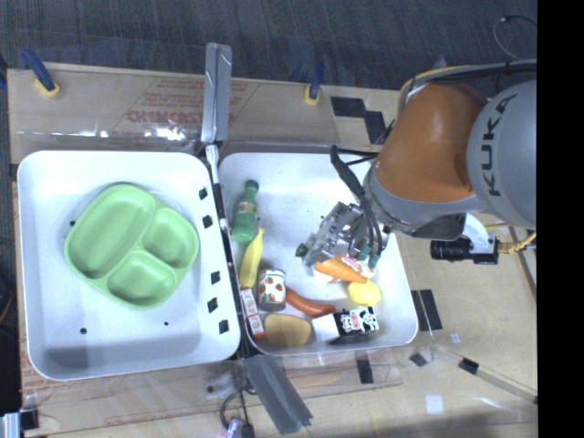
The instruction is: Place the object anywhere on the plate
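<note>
Under the tool (336, 237) — grip unclear — carrot (339, 267) lies crosswise, tip left.

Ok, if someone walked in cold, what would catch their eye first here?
Probably the arm's big orange band at the right, looming over the right bin. Next, the green plate alone in the left bin. Then the bright toy food bunched along the right bin's near side, with the gripper low beside the carrot.
</note>
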